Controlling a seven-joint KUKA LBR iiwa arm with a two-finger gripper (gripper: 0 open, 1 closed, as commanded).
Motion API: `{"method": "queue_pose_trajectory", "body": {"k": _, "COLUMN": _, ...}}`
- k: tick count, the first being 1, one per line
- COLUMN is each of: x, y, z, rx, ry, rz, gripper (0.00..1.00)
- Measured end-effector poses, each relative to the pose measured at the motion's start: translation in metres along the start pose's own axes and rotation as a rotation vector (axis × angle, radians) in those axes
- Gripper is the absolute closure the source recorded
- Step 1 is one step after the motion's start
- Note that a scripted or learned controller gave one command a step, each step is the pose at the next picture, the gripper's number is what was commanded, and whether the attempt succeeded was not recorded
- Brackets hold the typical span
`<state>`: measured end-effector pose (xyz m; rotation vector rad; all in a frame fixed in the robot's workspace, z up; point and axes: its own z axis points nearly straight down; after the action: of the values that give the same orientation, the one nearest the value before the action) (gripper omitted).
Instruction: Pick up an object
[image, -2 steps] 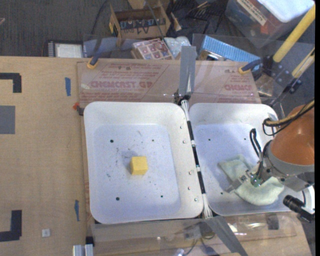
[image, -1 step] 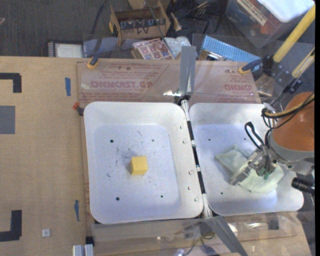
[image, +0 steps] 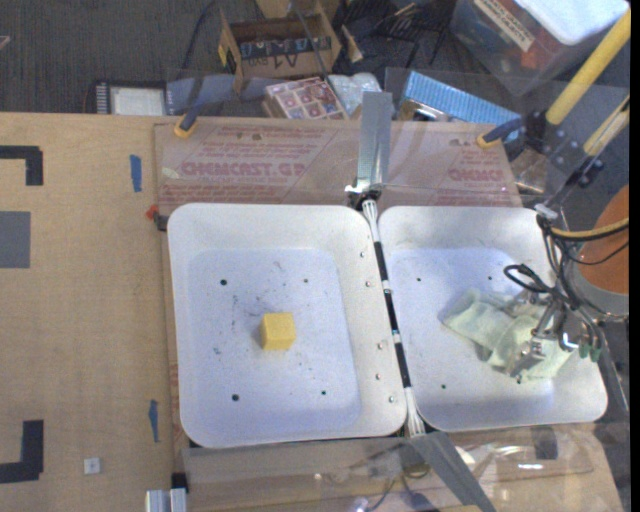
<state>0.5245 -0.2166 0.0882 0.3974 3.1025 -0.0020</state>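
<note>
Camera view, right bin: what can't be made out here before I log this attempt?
- Gripper: fingers lost among cables and metal parts over the pale cloth, so open or shut, and any grasp, can't be told.
- Arm: cut off by the right edge.
- Cloth: its far side is covered by the gripper, so its full shape is unclear.
- Yellow block in the left bin: too small to show material.

I see my arm (image: 600, 255) coming in from the right side, with its orange band showing at the right edge. Black cables hang down along the wrist. My gripper (image: 535, 345) points down low on the near right, and it is too small and blurry for me to say more.
</note>
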Motion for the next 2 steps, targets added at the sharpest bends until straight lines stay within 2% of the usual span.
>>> {"method": "queue_pose_trajectory", "body": {"k": 1, "x": -0.038, "y": 0.003, "z": -0.003, "rx": -0.002, "ry": 0.005, "rz": -0.257, "gripper": 0.00}}
{"method": "queue_pose_trajectory", "body": {"k": 2, "x": -0.074, "y": 0.012, "z": 0.001, "rx": -0.002, "ry": 0.001, "rz": -0.588, "gripper": 0.00}}
